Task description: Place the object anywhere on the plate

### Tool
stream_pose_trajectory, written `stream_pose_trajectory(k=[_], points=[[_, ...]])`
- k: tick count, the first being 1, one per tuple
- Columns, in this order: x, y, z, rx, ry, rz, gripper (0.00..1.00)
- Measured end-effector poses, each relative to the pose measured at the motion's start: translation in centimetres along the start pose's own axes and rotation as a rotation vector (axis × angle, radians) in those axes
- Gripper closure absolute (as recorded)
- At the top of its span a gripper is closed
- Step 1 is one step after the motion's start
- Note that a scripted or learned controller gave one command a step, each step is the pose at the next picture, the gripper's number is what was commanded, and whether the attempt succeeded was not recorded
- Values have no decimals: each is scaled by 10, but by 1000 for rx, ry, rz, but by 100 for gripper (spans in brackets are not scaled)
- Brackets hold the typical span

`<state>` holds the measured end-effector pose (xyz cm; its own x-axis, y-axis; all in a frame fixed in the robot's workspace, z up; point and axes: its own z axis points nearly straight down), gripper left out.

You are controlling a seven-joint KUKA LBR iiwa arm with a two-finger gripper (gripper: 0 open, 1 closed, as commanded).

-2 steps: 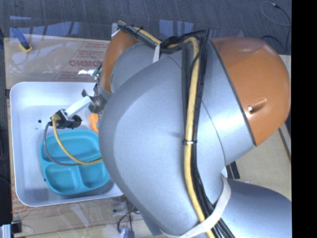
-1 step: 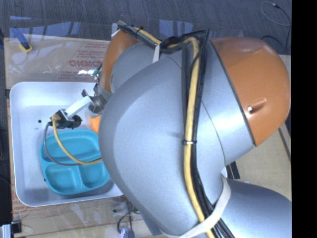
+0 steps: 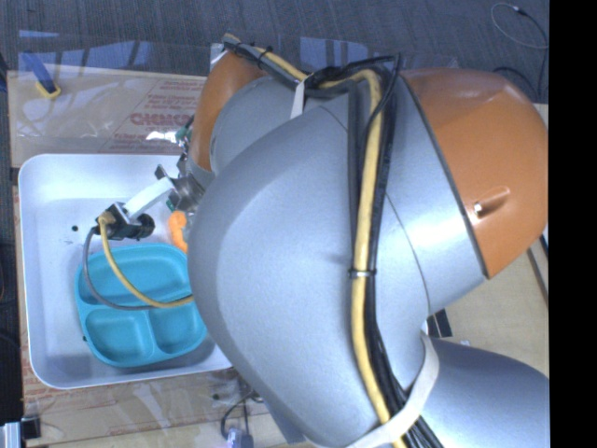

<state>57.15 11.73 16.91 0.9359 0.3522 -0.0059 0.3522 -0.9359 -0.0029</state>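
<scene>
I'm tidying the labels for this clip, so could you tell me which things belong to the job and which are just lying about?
Part of the job: blue plate, in the white bin; orange object at the plate's far right corner, partly hidden by the arm.

Just lying about: clear plastic sheet with red print; yellow thing on its corner; thin cable on the carpet.

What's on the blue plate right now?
On the blue plate, the visible compartments hold no object. The arm covers its right edge, so that part is unknown. An orange object sits just beyond the plate's far right corner, half hidden by the arm.
</scene>
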Motion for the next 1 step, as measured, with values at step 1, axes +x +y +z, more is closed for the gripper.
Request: stream_pose_trajectory(k=[1], points=[[0, 0, 0, 0, 0, 0, 0]])
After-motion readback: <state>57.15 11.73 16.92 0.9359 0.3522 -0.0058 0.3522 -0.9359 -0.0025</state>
